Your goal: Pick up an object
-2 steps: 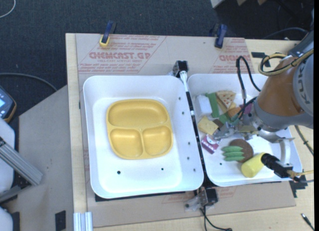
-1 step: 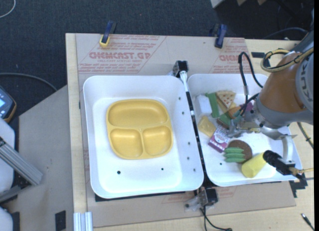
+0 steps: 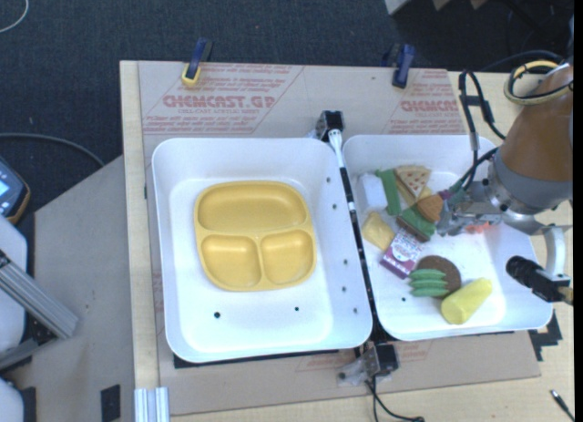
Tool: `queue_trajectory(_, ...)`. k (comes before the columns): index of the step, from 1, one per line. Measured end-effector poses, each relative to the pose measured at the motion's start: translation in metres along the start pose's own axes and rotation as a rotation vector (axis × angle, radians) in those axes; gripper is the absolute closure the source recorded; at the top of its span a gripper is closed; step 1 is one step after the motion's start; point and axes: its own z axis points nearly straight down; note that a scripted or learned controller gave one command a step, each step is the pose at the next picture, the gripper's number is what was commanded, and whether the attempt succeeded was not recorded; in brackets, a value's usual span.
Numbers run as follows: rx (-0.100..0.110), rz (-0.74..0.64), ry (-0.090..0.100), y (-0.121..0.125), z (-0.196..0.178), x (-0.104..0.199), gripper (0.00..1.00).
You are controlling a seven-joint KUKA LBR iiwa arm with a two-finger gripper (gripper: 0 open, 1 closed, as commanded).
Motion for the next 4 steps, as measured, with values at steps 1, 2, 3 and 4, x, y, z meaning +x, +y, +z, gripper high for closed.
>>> queue_trajectory(1,-0.002,0.000,0.000,0.000,-0.061,-0.009,1.00)
queue_trajectory(2,0.002,-0.001,0.001,0.001,-0.069,-0.009,1.00)
queue_trajectory(3,0.001,-0.006,0.003,0.036,-0.077,0.038,1.00)
queue_trajectory(4,0.002,-0.005,0.003,0.077,-0.058,0.071,1.00)
